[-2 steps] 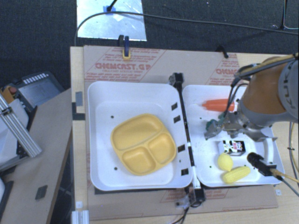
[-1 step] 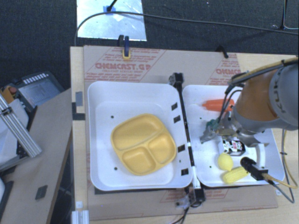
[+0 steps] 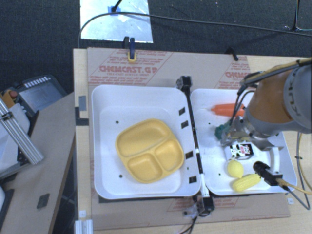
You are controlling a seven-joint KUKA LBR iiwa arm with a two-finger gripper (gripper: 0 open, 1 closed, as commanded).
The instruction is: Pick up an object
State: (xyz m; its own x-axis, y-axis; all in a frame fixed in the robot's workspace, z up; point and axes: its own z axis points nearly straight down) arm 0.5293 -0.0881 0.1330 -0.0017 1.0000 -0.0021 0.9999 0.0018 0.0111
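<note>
Camera view: arm dips into the right bin (image 3: 209, 99), hunting a pick.
Tool (image 3: 233, 136) hides under the wrist, grip unreadable, hovering by the teal object (image 3: 223, 129); lemon (image 3: 235, 169) and corn (image 3: 247, 182) lie lower right.

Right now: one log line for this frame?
arm over right bin | gripper near teal object | grasp unconfirmed | yellow tray in left bin

Bins: two white bins (image 3: 105, 130), side by side
Trays: one yellow divided tray (image 3: 148, 150)
Carrots: one (image 3: 226, 109)
Lemons: one (image 3: 235, 169)
Corn cobs: one (image 3: 246, 182)
Black-and-white items: one (image 3: 241, 150)
Teal items: one (image 3: 223, 129)
</note>
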